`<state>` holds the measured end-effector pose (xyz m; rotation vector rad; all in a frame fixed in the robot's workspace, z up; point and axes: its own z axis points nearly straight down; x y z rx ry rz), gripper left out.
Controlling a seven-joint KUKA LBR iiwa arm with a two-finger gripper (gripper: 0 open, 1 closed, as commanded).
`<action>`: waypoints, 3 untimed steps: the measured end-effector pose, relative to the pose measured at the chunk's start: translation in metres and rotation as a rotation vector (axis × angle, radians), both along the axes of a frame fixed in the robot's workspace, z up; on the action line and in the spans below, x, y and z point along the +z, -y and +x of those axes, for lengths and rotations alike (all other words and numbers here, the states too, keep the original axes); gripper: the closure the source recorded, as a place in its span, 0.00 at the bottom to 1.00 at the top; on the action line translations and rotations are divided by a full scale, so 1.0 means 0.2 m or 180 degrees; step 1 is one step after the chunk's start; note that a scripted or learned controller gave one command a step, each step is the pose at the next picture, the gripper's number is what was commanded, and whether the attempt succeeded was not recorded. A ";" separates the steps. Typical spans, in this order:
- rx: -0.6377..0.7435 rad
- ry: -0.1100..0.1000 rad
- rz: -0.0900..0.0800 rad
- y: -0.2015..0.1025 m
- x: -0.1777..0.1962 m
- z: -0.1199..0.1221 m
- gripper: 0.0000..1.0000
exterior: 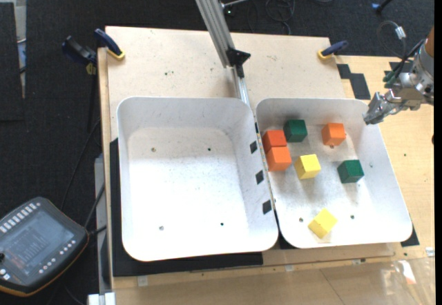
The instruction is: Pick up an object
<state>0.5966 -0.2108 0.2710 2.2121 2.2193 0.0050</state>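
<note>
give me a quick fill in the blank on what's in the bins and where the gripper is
1. All the blocks lie in the ___ bin.
2. The block nearest the camera is ___.
3. There are ___ green blocks.
4. The gripper hangs over that bin's ___ rim.

Missing words: right; yellow; two; right

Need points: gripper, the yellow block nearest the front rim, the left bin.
gripper (376, 114), camera view, fingertips.
front yellow block (322, 223), camera view, top face.
left bin (124, 159), camera view, left wall.
</note>
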 end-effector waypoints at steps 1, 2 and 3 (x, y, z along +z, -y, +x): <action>0.0015 -0.0023 0.0015 -0.29 0.00 -0.03 1.00; 0.0016 -0.0024 0.0017 -0.57 0.02 -0.02 1.00; 0.0015 -0.0030 0.0016 -0.83 -0.07 0.00 1.00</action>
